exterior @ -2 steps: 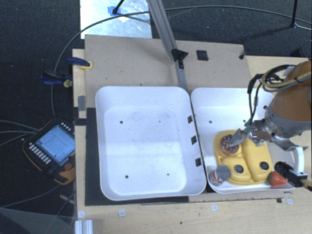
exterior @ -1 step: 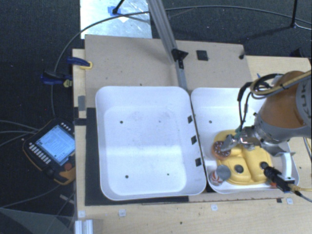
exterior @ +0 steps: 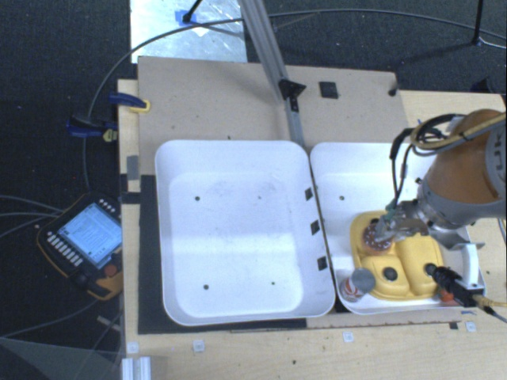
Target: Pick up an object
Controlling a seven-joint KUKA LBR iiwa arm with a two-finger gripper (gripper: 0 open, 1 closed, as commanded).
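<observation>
A yellow plastic toy [exterior: 400,264] with a black spot lies in the front part of the right bin [exterior: 341,180]. On its left end sits a round piece with a brown ring [exterior: 369,236]. A small grey-capped object with red and white [exterior: 358,283] rests at the bin's front left corner, touching the toy. My gripper [exterior: 390,226] is low over the left end of the yellow toy, right beside the ringed piece. The wrist hides whatever is under it.
The left bin [exterior: 230,228] lies beside the right one, with small black clips [exterior: 314,226] along the shared wall. A grey pole [exterior: 269,46] slants in from the back. A teach pendant [exterior: 83,240] lies off the bench to the left.
</observation>
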